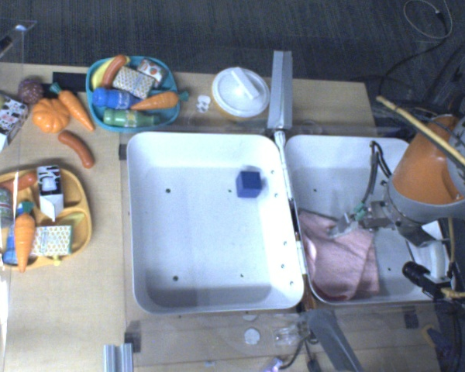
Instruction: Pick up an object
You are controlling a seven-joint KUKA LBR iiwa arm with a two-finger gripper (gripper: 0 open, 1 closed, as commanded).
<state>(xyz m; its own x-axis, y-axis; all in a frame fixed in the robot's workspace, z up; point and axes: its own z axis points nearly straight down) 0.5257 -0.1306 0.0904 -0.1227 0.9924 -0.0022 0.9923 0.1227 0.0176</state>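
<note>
blue cube (249, 183) in left bin (151, 149)

Open floor all around blue block (249, 183) in left bin (139, 208). Right bin (325, 157) crowded: pink cloth (341, 262), arm (426, 177) overhead; back corner free.

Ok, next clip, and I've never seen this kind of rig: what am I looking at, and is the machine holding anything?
This is one camera fixed above a bench, looking down at a slant. The grey and orange shape at the right is a robot arm; its gripper is low over the right bin, at the edge of a pink cloth lying there. Whether it grips the cloth is too unclear to say. The left bin holds a small blue block. To the left, off the bins, sit a blue bowl and a yellow tray of toy food, with a white lid behind the bins.
</note>
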